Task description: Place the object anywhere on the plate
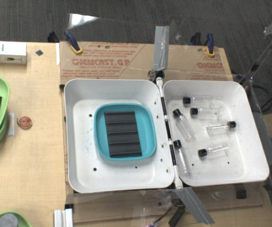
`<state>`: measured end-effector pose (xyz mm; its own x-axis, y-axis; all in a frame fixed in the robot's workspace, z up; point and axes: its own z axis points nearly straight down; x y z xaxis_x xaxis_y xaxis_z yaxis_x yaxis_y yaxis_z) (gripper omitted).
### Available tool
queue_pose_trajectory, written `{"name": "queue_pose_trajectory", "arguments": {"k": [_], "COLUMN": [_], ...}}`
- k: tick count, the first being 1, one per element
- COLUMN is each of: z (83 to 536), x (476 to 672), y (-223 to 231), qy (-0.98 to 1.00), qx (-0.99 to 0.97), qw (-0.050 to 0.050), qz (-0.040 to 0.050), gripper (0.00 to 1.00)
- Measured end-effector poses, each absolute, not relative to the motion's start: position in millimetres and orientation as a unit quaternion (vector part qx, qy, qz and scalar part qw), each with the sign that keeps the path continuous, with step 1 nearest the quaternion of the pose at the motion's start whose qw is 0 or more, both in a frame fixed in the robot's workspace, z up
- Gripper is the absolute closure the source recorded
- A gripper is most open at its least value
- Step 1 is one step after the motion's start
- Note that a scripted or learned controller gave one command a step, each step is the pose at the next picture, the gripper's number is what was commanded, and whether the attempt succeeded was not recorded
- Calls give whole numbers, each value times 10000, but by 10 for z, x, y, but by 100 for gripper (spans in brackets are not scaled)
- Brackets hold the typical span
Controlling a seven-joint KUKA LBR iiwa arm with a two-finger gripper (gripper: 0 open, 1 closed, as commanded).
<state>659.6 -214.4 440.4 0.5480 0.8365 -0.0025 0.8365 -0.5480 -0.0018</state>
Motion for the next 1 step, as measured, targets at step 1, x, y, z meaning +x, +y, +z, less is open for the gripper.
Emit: {"name": "queue_pose_trajectory", "arguments": {"k": [1], "z": [2251], "x": [6585], "y": [-2011], "qy": [-4425], "qx": [-8967], "qw": [9], "qz": [15], "gripper": [0]}}
